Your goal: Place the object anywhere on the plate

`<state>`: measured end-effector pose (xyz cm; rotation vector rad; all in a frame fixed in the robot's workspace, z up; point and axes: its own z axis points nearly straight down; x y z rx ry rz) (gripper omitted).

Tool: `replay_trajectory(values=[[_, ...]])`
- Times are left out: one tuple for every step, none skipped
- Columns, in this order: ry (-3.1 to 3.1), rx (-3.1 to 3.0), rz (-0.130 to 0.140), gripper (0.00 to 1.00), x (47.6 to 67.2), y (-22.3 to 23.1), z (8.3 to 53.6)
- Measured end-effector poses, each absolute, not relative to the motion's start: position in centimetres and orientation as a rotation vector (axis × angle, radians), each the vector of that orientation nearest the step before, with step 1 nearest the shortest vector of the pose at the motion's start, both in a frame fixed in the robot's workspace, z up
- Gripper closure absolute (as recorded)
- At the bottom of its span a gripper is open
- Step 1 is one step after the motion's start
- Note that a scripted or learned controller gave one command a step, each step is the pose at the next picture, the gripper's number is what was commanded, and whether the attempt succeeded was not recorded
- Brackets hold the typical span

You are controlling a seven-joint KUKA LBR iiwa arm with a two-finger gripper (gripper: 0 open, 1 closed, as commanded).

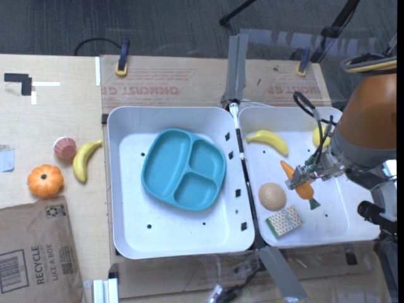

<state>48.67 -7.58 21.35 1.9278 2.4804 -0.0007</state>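
A blue divided plate [183, 169] lies in the middle of the left bin [126, 194], with nothing on it. In the right bin [344, 223] an orange carrot [288, 168] lies at a slant, its green tip toward the front. My gripper [305, 178] is low over the carrot's middle and covers part of it. The carrot still looks to be resting on the bin floor. The arm's orange band [372, 115] rises at the right.
The right bin also holds a yellow banana [268, 140], a tan round potato-like object [272, 196], a small green patterned box [283, 221] and a yellow item [317, 136] half behind the arm. On the bench to the left lie a small pumpkin [45, 180], a second banana [84, 160] and a pink cupcake [65, 148].
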Motion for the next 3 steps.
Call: replay_trajectory(values=[[2.544, 1.845, -0.004, 1.00, 54.2, -0.1, 23.7], [2.570, 1.807, -0.004, 1.00, 60.8, 7.6, 21.4], [2.569, 1.807, -0.005, 0.00, 60.8, 7.6, 21.5]])
